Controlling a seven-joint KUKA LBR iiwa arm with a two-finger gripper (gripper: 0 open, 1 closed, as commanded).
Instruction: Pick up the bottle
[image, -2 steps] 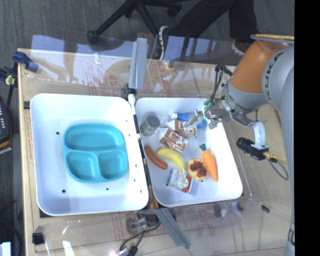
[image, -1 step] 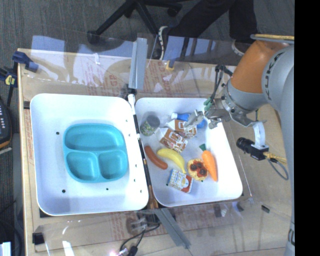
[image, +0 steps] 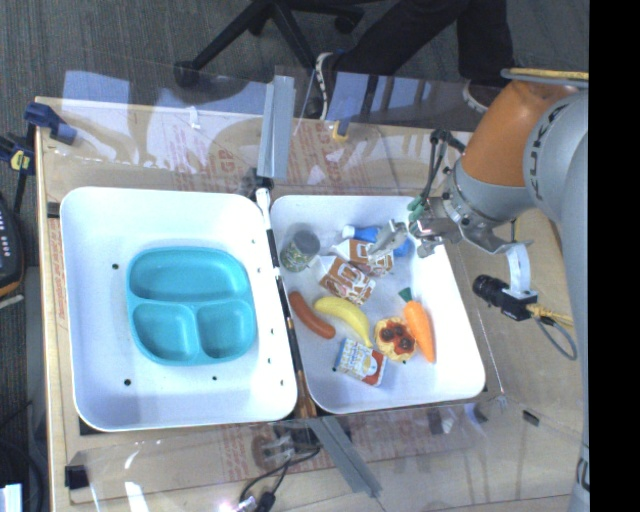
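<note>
The bottle (image: 364, 234), small, white and blue, lies on its side near the back of the right bin (image: 450, 375). My gripper (image: 408, 238) hangs low over the bin just to the right of the bottle, with its metal tip right at the bottle's blue end. Some blue shows under the gripper. Whether the gripper touches the bottle is unclear. The grey arm with its orange band (image: 510, 135) reaches in from the right.
Around the bottle in the right bin lie a grey round jar (image: 299, 248), a brown snack packet (image: 350, 279), a sausage (image: 312, 315), a banana (image: 343, 317), a carrot (image: 419, 327), a tart (image: 395, 339) and a small carton (image: 360, 362). The left bin holds a teal divided tray (image: 190, 305).
</note>
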